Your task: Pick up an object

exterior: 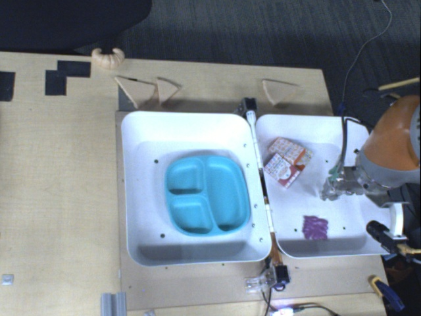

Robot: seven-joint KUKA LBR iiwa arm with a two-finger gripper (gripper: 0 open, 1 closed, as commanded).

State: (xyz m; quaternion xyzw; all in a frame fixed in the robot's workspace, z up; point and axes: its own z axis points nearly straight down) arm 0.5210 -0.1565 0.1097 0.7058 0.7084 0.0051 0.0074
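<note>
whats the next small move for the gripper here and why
Probably shift toward the purple object and descend on it. The gripper hovers over bare floor of the right bin, between the purple object nearer the front wall and the red-and-white packet toward the divider. Nothing shows in its grasp, and the purple one looks slightly closer.

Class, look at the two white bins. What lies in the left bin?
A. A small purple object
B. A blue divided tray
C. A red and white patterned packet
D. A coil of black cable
B: the blue divided tray sits in the left bin, while the purple object and the patterned packet lie in the right bin.
</note>
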